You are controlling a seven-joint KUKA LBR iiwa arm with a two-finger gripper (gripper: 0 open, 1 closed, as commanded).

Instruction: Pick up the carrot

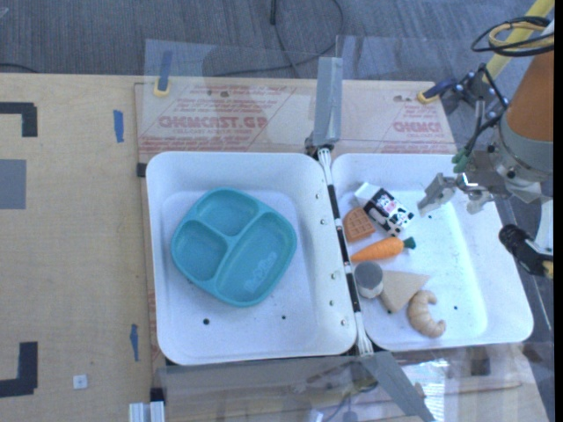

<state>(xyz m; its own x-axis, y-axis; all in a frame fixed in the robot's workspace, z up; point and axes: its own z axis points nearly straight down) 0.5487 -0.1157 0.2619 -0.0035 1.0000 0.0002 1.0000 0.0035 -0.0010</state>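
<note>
The carrot is orange with a small green tip at its right end. It lies flat near the left wall of the right bin. My gripper hovers over the bin's upper right part, up and to the right of the carrot and well apart from it. Its two grey fingers are spread open with nothing between them.
Around the carrot lie a waffle piece, a black-and-white toy, a grey cylinder, a tan wedge and a croissant. A teal divided plate sits in the left bin.
</note>
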